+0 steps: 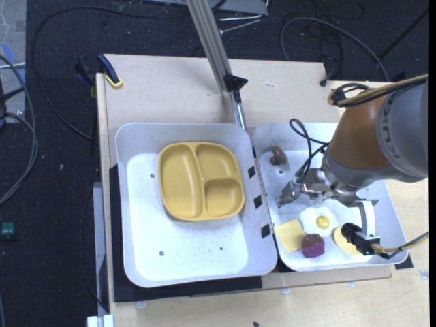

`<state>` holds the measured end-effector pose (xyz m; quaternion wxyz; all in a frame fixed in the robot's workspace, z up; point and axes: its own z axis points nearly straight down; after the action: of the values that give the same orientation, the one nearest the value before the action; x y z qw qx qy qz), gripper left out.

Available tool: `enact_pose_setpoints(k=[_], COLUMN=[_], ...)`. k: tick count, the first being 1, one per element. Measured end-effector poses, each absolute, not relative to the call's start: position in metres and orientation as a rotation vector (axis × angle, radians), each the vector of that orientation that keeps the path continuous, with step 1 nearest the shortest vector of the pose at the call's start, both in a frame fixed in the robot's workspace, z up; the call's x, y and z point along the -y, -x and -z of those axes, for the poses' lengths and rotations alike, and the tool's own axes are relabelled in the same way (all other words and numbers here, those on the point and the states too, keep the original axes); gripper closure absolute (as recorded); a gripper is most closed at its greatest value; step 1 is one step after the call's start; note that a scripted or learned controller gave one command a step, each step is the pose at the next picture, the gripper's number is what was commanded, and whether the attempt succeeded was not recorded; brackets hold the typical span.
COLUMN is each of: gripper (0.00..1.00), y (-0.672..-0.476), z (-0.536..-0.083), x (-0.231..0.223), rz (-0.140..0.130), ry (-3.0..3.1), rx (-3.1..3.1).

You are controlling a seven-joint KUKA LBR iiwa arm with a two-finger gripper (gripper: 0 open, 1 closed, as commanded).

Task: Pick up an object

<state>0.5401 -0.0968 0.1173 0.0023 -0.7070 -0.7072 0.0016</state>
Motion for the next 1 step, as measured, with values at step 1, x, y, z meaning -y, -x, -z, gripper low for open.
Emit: enact_pose_setpoints(k=[1], gripper=[1.00], y=[-0.5413], z=[-0.1311], x=[0.0975], rz=[0.000], ry=[2.223], rx=[2.220])
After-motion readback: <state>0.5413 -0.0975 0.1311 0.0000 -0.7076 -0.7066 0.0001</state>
